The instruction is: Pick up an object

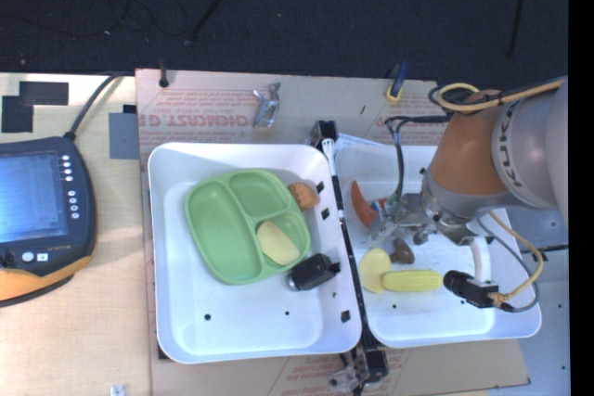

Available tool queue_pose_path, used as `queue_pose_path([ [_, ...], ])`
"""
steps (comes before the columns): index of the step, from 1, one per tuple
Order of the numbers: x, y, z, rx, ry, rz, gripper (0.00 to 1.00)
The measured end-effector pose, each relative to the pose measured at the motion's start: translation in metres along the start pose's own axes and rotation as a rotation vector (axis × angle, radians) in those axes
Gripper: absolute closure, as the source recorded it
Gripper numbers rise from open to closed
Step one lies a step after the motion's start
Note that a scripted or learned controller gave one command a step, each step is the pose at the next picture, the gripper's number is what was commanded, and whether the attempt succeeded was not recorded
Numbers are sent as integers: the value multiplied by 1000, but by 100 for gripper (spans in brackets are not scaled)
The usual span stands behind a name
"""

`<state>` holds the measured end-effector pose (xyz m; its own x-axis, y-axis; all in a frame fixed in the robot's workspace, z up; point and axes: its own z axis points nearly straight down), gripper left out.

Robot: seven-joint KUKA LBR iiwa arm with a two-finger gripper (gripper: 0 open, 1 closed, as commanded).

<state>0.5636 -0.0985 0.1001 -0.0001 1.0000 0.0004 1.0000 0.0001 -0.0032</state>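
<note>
So the arm (506, 148) hangs over the right bin (520, 325), gripper (401, 232) low by its left side, and I honestly can't tell its state. Left bin (237, 334) holds a green tray (218, 232). Corn cob (411, 280) lies just near of the gripper.

Colours of bins and contents

White bins (186, 329); green divided plate (223, 227) bearing a pale yellow piece (277, 242); black object (312, 272); yellow corn cob (411, 280); red item (363, 202); arm (520, 153) grey with orange band.

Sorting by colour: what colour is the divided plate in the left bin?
Green plate, seen clearly in the camera view.
</note>
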Motion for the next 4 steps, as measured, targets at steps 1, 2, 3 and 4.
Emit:
queue_pose_path([
  [1, -5, -28, 9, -14, 1, 2, 0],
  [2, -55, 33, 11, -6, -3, -1, 0],
  [3, -50, -42, 10, -4, 1, 2, 0],
  [4, -15, 5, 11, -5, -1, -3, 0],
])
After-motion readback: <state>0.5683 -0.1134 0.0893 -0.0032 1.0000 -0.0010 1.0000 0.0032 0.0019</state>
